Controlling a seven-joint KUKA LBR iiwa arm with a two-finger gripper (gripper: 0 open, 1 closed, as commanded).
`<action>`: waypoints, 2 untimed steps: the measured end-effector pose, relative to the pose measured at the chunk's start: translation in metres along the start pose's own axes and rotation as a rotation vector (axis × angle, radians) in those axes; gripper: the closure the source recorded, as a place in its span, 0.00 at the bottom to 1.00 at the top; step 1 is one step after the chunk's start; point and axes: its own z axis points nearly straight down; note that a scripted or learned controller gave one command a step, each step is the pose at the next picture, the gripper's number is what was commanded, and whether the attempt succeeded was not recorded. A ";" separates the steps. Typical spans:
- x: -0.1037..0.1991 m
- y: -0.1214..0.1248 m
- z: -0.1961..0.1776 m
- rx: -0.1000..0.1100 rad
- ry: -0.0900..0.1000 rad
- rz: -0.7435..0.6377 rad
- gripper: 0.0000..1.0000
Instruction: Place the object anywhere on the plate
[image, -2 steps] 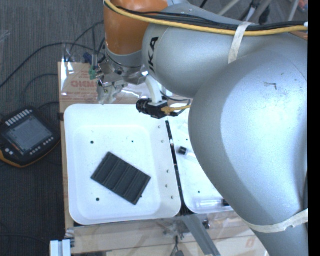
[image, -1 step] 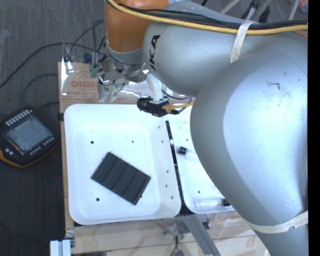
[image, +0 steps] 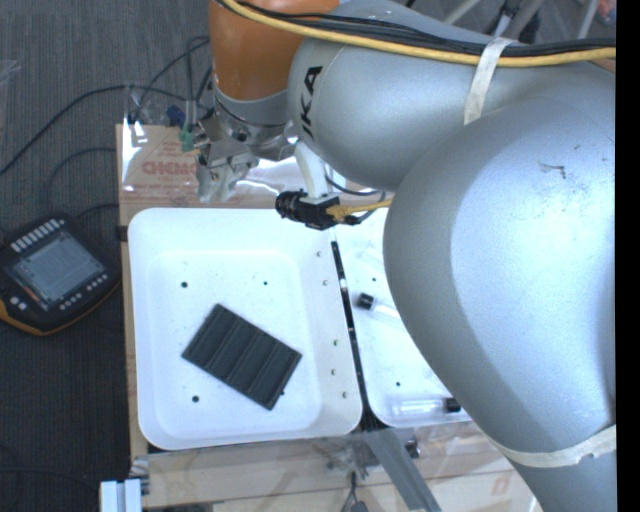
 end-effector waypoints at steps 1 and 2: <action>0.000 0.000 -0.007 0.003 -0.002 0.000 1.00; 0.000 0.001 -0.013 0.006 -0.004 -0.001 1.00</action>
